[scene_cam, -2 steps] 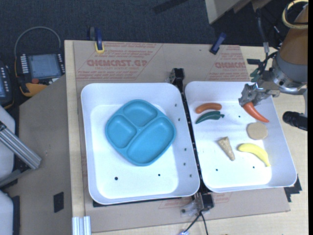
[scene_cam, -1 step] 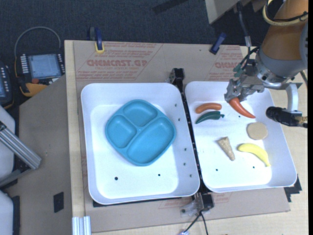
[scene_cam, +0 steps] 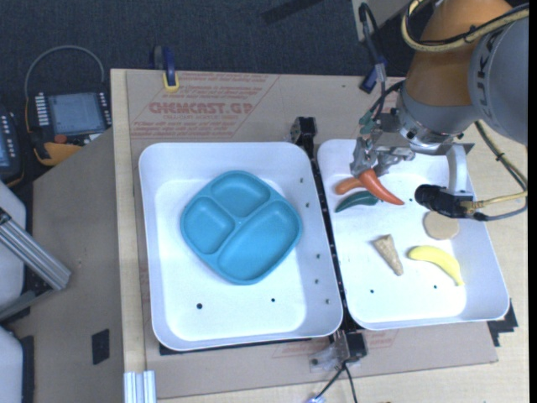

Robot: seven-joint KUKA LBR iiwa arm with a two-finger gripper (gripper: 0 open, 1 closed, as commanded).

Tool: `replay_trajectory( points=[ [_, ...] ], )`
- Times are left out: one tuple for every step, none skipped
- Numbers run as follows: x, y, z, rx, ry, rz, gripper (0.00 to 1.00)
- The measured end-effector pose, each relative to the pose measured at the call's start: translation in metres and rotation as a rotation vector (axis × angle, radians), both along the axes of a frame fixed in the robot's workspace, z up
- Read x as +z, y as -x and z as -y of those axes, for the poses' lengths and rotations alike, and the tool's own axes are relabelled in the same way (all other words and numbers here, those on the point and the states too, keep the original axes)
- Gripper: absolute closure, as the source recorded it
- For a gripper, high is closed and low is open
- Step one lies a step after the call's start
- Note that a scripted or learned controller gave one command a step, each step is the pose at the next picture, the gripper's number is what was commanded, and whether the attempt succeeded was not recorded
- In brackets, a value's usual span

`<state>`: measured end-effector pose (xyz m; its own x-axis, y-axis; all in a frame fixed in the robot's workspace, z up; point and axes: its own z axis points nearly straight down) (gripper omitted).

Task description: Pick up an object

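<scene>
A: Where's the gripper?
B: Over the right bin, at the orange carrot lying on a dark green pepper.
A: And the left bin?
B: 1 blue divided plate. The right also has a cone, a banana and a tan disc.

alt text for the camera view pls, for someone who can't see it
A grey arm reaches from the right, its claw low over an orange carrot in the right bin, which also holds a green pepper, cone, banana and tan disc. The left bin holds a blue divided plate.
</scene>
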<state>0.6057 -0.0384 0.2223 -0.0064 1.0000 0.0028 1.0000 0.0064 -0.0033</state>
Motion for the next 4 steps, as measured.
replay_trajectory(
  points=[
    [-0.009,-0.01,-0.052,-0.001,0.002,0.003,1.0],
    [0.007,-0.01,-0.106,0.0,0.001,0.006,1.0],
    [0.009,-0.02,-0.128,-0.004,0.002,0.006,1.0],
    [0.009,-0.02,-0.127,-0.005,0.003,0.005,0.0]
  ],
)
